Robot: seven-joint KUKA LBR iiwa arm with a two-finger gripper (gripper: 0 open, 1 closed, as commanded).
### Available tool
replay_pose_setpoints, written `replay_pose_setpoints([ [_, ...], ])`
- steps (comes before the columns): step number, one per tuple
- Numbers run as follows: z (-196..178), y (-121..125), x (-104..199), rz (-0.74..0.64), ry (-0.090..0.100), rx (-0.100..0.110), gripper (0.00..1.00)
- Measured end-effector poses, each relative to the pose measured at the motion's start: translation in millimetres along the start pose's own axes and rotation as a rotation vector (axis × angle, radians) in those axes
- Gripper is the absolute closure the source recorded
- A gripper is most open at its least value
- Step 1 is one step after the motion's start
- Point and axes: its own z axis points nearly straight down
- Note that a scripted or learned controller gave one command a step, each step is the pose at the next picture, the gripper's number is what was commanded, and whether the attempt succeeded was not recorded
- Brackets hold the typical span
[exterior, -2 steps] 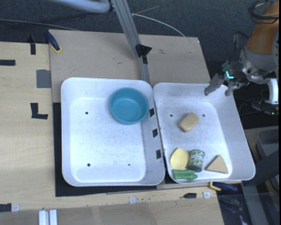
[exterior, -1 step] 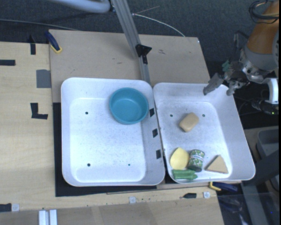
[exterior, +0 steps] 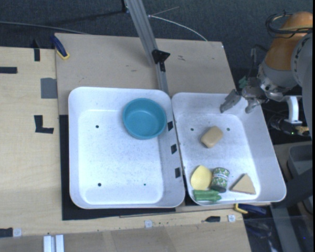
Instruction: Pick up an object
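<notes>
My gripper (exterior: 238, 105) hangs over the far right corner of the right bin (exterior: 262, 140), its two fingers spread open with nothing between them. Below and left of it a tan rounded block (exterior: 212, 136) lies mid-bin. At the bin's near end sit a yellow lemon-like object (exterior: 201, 177), a small dark green can (exterior: 219, 179), a green pepper-like object (exterior: 207, 195) and a tan wedge (exterior: 243, 184). A blue bowl (exterior: 144, 118) rests in the far right part of the left bin (exterior: 94, 156).
A slanted metal pole (exterior: 147, 33) runs down to the gap between the bins. The grey arm with its orange band (exterior: 289, 46) fills the upper right. Cables lie beyond the bench at the right.
</notes>
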Motion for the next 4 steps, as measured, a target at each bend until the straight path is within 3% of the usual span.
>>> replay_pose_setpoints([
  [2, 79, -1, 3, -0.001, -0.001, -0.003, 0.0],
  [3, 67, 0, 3, -0.002, -0.002, -0.004, 1.0],
  [4, 16, 4, 13, 0.0, 0.0, -0.009, 1.0],
])
